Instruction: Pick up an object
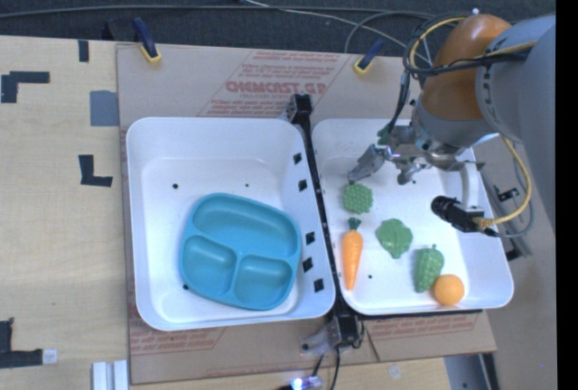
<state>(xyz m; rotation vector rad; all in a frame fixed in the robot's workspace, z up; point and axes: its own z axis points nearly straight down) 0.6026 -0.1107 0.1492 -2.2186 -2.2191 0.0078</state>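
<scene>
The gripper (384, 161) hangs over the back of the right bin (492, 293), up above the toys. Its two grey metal fingers (364, 168) are spread apart with nothing between them. Just below sits a bumpy green toy like a small broccoli (358, 198). Near it lie a smooth orange carrot (351, 257) with a green top, a leafy green toy (395, 237), a green ridged toy (428, 268), and a round orange ball (449, 290) touching it. The left bin (144, 199) holds a shiny blue plastic tray (240, 251) with three sections. The arm's big grey body is cut off at the right.
</scene>
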